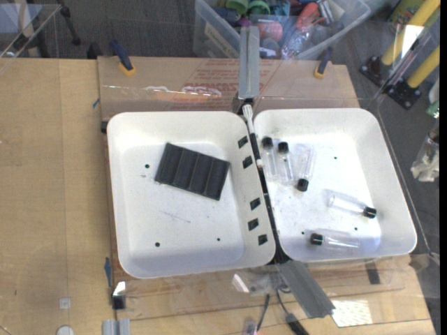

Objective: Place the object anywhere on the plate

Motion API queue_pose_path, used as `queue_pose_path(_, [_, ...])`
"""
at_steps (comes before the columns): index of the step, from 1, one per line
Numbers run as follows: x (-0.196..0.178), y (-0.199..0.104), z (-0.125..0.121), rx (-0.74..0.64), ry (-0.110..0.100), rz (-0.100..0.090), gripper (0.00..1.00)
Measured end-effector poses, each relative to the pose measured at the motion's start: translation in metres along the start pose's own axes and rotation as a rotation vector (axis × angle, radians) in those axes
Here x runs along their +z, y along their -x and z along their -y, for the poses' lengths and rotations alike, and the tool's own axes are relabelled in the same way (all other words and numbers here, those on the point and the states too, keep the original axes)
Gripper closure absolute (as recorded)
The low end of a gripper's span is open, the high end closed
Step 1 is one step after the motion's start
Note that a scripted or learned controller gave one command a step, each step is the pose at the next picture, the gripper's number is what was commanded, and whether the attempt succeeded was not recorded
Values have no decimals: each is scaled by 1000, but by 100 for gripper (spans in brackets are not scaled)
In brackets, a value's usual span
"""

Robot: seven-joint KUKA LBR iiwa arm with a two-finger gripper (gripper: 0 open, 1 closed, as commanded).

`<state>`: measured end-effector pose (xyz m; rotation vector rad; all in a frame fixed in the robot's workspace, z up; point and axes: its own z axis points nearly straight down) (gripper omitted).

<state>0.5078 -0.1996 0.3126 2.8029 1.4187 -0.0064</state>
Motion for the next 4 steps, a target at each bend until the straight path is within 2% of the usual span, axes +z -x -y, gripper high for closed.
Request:
queue_pose_path(1, [0, 0, 0, 0, 0, 0, 0])
queue_pose_path(2, [-9, 0, 0, -1, 0, 1, 100])
queue_pose_path(3, [-9, 0, 0, -1, 0, 1, 0])
queue_pose_path(4, [-19, 0, -1, -2, 1, 2, 100])
